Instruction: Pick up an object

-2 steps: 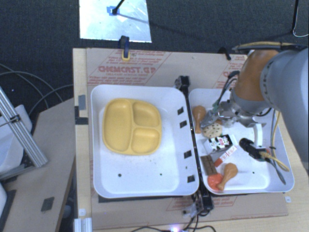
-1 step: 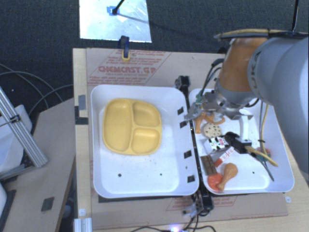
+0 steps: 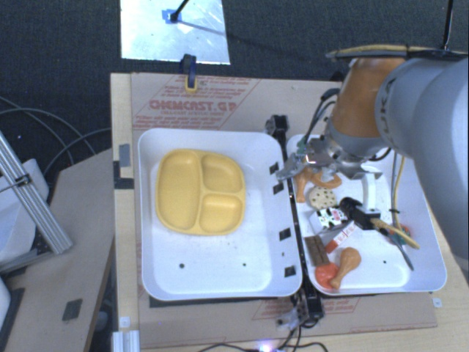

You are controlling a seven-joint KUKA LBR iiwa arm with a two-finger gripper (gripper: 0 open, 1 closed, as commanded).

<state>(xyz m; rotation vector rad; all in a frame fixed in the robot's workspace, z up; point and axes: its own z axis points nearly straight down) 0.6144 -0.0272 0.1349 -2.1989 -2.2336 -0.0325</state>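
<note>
My gripper is low over the far left part of the right bin, close to the divider between the bins. Just under it lies an orange curved toy, and I cannot see anything held. A chocolate-chip cookie lies directly in front of that toy. Nearer the front are a small white piece with dark spots, a brown bar and a toy drumstick. The grey arm with its orange band covers the bin's far right part.
The left bin holds a yellow divided plate lying flat at its centre. A black clip strip runs along the seam between the bins. A shiny metal sheet lies beyond the bench.
</note>
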